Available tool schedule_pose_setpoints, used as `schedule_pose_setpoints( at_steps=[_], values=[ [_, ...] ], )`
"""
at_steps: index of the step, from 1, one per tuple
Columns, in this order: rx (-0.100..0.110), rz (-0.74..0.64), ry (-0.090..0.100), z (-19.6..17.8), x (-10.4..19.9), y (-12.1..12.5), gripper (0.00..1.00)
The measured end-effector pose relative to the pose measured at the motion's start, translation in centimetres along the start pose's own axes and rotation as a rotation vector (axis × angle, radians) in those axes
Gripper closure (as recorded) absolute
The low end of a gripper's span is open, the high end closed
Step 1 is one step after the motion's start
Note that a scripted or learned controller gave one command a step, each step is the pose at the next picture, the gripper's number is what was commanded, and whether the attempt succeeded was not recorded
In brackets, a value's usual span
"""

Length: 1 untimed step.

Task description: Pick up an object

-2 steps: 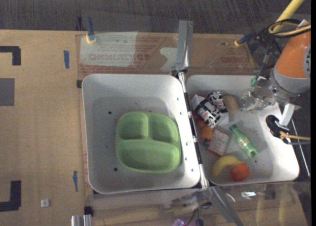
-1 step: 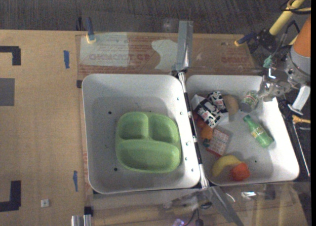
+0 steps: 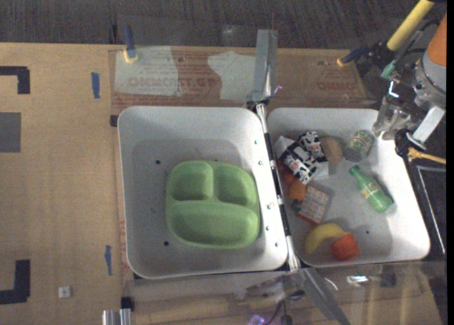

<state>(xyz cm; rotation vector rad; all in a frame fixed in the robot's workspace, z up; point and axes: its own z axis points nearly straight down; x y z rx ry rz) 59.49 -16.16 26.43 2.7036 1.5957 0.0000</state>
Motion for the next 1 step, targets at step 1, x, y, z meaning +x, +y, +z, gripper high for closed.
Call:
schedule_pose_setpoints(
  at_steps=[1],
  values=[
    [0.005,0.463,-0.001,4.33,-4.26,2.51,1.0]
  ],
)
